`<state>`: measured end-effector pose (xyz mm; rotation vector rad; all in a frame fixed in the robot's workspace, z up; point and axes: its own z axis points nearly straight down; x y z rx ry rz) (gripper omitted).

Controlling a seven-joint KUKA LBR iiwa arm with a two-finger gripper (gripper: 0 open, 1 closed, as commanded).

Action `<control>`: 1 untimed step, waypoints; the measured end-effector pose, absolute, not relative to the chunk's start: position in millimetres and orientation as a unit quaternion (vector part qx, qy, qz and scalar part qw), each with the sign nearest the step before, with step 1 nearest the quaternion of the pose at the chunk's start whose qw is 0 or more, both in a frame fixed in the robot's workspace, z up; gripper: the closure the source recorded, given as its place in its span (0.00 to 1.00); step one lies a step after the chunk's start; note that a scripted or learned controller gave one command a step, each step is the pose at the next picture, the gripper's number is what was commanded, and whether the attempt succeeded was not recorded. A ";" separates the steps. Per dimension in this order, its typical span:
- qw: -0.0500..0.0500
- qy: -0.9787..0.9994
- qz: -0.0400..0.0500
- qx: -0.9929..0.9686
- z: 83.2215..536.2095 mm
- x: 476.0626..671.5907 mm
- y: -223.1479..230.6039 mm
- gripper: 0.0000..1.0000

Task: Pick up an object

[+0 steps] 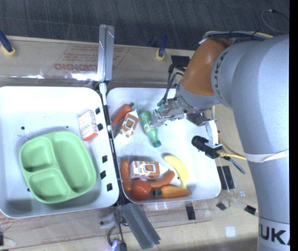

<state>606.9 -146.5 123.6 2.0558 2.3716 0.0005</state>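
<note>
Left white bin [2, 140] holds a green divided plastic tray [57, 166] w/ a small orange-white carton [87, 125] beside it. Right bin: green plastic bottle [150, 128] lies far-centre, two-finger gripper [162, 114] just right of it; finger state can't be told.

A dark grey carpeted floor [59, 7] fills the top of the view. Below it lies a bench top of pale board [44, 56], printed with faint red lettering and held by blue clamps [4, 42] at its far edge. A metal divider bar [106, 54] stands upright between the bins. Light is even and soft.
</note>
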 end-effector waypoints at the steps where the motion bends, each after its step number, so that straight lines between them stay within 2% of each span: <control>1: 0.000 0.708 0.000 0.706 246.6 574.4 -98.4 1.00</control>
